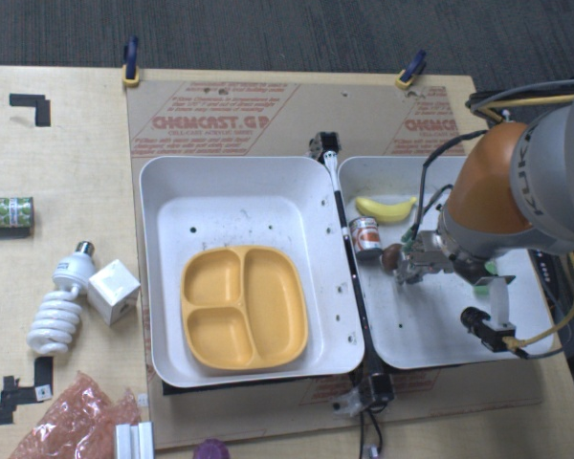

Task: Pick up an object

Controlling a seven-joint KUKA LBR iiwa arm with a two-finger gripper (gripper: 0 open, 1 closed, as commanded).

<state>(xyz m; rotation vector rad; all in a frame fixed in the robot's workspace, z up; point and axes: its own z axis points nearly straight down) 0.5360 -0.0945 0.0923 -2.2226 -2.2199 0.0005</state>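
In the right bin [430,338] a yellow banana [386,207] lies near the back wall. A small can with a red label [365,234] stands just in front of it by the left wall. A small brown object [392,255] sits beside the can, right at the tip of my gripper [408,267]. The gripper reaches down into the bin from the right, under the orange band of the arm [488,194]. Nothing shows between its fingers, and their tips are hard to make out.
The left bin [172,208] holds a yellow divided plate [244,306]. Outside the bins on the left lie a spiral light bulb [59,304], a white cube [114,290], a green can [11,213] and a pink mesh bag [72,419]. Cables [502,338] trail at the arm's right.
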